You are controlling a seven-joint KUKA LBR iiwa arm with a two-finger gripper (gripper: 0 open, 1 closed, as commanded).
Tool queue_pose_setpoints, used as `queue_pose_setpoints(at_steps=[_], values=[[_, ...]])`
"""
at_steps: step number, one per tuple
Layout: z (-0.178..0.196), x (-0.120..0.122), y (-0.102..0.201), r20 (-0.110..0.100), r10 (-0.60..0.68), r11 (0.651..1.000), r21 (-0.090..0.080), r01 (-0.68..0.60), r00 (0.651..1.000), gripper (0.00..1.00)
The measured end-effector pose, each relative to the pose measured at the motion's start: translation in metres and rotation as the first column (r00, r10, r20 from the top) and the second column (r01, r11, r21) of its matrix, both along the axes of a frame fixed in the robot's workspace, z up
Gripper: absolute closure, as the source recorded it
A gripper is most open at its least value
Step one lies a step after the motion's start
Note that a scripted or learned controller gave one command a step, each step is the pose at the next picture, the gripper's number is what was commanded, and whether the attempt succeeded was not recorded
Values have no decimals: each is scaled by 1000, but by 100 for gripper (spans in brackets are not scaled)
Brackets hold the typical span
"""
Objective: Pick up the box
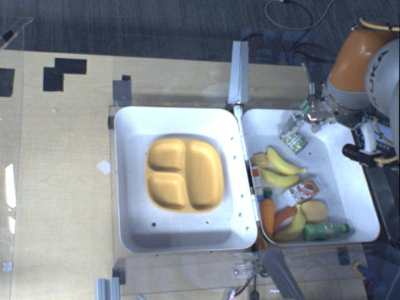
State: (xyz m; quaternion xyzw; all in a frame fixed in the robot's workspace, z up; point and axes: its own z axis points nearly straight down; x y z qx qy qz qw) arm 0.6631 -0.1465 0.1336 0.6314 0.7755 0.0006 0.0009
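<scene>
- Camera view, end effector: the end effector (307,112) hangs over the far corner of the right bin (369,230), at the tip of the grey arm (365,61) with its orange band. Whether it is spread or closed I cannot tell, since the metal parts there blur together.
- Camera view, the task's thing: the box (303,190), a small red-and-white carton, lies flat on the bin floor, well apart from the end effector and nearer the front rim. Nothing touches it from above.
- Camera view, progress: by my reading the pick has not begun in earnest. The box rests in the bin, so the reach, the closing and the lift are all left to do.
- Camera view, just beside the end effector: a small green-and-white packet (293,142) lies almost under it, and could be taken by mistake.
- Camera view, between the end effector and the box: two bananas (284,167) lie across the way, the nearer one close beside the box.
- Camera view, beyond the box: a carrot (267,215), a yellowish potato-like piece (314,212) and a green bottle (325,231) crowd the front of the bin, leaving little room around the box.
- Camera view, far to the side: the left bin (128,167) holds a yellow divided tray (185,173), out of the way on the surface (62,199).
</scene>
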Motion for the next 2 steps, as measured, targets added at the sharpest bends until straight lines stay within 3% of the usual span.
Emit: queue_pose_setpoints(at_steps=[1, 2], values=[[-45, -19, 13, 8, 27, 1000, -1, -27, 1000, 0], [-45, -36, 20, 9, -194, 981, 1, 194, 981, 0]])
